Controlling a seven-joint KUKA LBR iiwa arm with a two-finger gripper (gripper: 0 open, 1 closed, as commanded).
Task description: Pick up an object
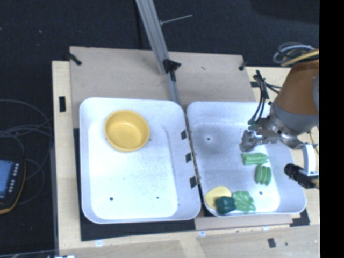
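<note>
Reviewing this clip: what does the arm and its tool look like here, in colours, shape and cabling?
The arm is a rounded body, orange-brown above and grey toward the wrist. Black cables run along its left side, with pale looped cable behind it. The tool is small, metallic grey and blocky.

Arm (298,98) reaches in from right, orange band up, claw (249,140) lowered over right side.

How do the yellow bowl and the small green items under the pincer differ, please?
The yellow bowl sits alone in the left bin; the two green pieces lie together in the right bin. The bowl is round and much larger; the pieces are small and oblong. Both rest on white bin floors.
</note>
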